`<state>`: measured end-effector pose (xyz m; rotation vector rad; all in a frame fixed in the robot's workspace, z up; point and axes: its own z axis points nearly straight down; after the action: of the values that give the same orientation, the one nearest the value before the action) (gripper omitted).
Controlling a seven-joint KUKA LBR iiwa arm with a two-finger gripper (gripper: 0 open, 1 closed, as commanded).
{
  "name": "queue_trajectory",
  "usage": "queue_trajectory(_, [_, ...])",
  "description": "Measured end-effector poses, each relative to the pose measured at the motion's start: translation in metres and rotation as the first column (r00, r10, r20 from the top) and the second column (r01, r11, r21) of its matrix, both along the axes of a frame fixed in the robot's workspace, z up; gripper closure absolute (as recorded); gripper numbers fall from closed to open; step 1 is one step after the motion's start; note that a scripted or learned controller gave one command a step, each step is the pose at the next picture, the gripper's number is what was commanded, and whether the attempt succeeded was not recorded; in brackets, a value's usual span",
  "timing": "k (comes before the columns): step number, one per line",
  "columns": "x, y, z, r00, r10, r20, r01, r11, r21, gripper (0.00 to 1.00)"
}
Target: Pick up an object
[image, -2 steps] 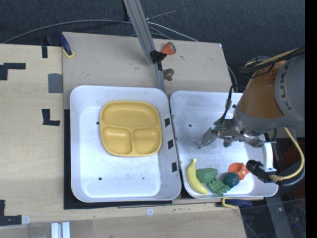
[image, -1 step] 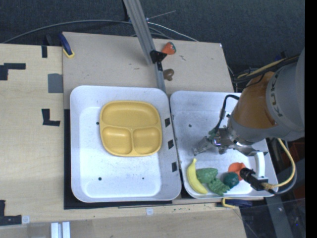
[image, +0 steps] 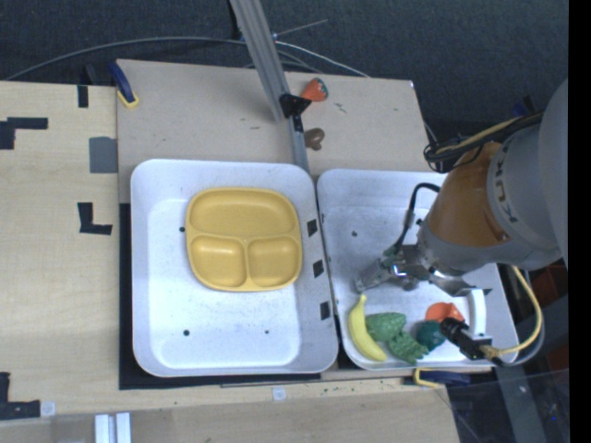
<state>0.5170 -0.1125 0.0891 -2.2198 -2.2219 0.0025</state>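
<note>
In the right bin a yellow banana lies along the front left corner. Beside it sit a green leafy piece, a second green piece, a teal object and an orange object. My gripper hangs low over the middle of this bin, just above and behind the banana's upper tip. Nothing shows as held in it. The grey arm with its orange band covers the bin's right part.
The left bin holds a yellow three-compartment plate in its rear half. A grey pole rises from the bench behind the bins. Cables loop along the right bin's right and front rim.
</note>
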Motion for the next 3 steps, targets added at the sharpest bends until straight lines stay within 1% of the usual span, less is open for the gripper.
queue_trajectory(1, [0.0, 0.001, 0.01, 1.0, 0.0, 0.0, 0.0, 1.0, 0.001, 1.0])
queue_trajectory(2, [0.011, -0.001, 0.062, 1.0, 0.0, 0.005, 0.0, 1.0, 0.0, 1.0])
queue_trajectory(3, [0.003, 0.001, 0.109, 1.0, 0.001, 0.004, -0.001, 1.0, 0.0, 1.0])
